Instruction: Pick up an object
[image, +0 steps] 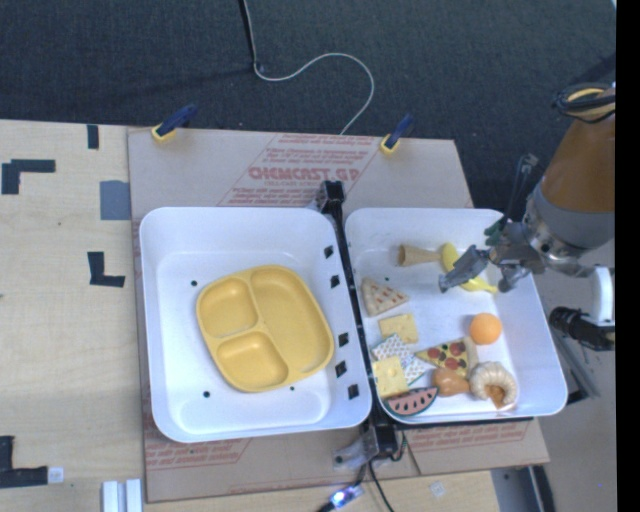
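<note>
My gripper (486, 272) hangs over the upper part of the right bin (520, 345) with its two fingers spread open. A yellow toy banana (451, 254) lies under it, partly hidden by the fingers, and nothing is pinched between them. Just left of the banana lies a tan cone (415, 255). Lower in the bin lie a toast triangle (383, 296), a cheese square (400, 327), an orange ball (485, 328), a pizza slice (446, 353), a croissant (495, 384) and a watermelon slice (410, 402).
The left bin (170, 300) holds a yellow divided plate (264, 326). A black divider (345, 300) runs between the bins. The arm's grey and orange body (580, 190) reaches over the right bin's far right corner.
</note>
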